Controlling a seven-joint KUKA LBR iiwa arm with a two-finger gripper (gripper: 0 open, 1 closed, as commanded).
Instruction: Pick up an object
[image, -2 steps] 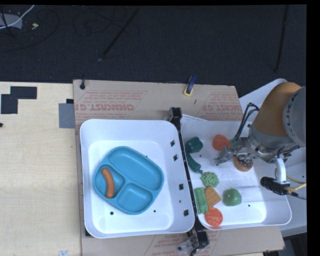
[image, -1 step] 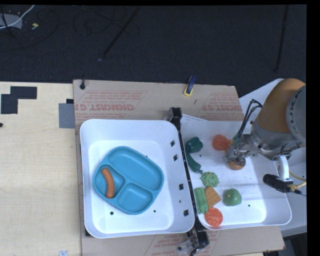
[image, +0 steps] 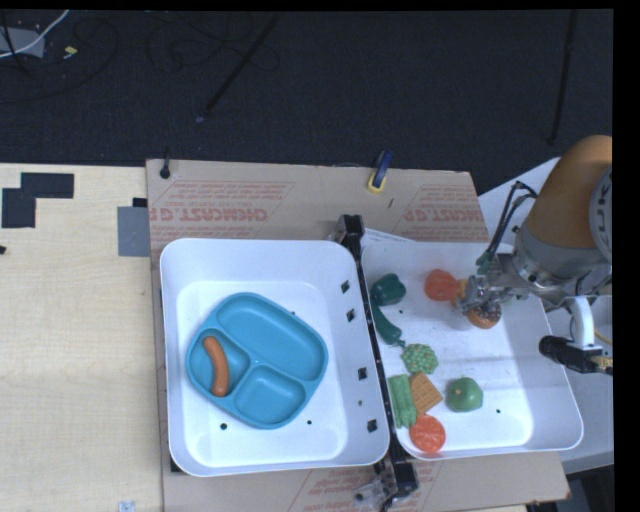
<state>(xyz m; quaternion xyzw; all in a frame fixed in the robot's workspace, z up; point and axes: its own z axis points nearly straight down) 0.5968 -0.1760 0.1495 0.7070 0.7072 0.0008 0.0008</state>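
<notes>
Orange-brown object (image: 485, 318) under the hand (image: 478, 300), too hidden for orientation.

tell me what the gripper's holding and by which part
Cannot be told: the gripper is low in the right bin, over a small brown-orange object, its grip unclear.

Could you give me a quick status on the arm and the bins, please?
Tool low in right bin, over a small brown item; grip unconfirmed. Orange piece close beside. Sausage on blue tray, left bin.
</notes>
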